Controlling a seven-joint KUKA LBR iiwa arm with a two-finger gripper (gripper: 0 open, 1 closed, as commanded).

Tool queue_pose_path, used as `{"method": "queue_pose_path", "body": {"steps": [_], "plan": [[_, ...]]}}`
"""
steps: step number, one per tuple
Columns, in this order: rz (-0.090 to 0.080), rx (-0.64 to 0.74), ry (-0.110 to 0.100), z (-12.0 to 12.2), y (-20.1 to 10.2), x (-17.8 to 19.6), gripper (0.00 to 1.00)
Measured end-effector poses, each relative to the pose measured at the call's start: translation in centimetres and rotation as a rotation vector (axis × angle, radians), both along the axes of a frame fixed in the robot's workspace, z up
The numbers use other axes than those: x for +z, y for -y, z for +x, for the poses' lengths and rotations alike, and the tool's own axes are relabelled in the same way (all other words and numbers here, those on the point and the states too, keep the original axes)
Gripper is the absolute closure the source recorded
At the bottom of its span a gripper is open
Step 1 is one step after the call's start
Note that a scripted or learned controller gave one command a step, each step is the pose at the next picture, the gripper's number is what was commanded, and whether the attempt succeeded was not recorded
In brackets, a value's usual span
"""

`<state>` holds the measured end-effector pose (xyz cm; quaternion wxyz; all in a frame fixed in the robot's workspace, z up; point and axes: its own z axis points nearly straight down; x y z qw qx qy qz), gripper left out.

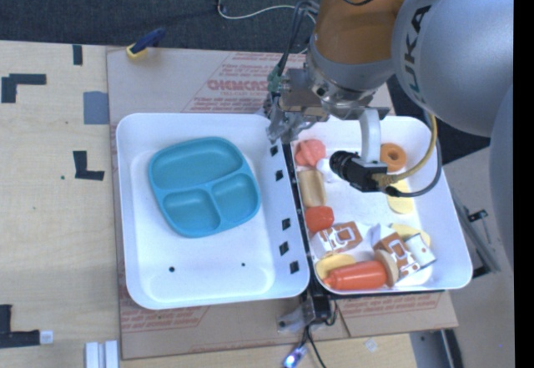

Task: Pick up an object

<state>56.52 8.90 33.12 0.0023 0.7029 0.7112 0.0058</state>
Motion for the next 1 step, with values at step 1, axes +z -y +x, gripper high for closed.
{"method": "queue_pose_path", "body": {"steps": [1], "plan": [[-0.007,-0.008,-0.026,1.19,-2.16,-13.9,1.0]]}}
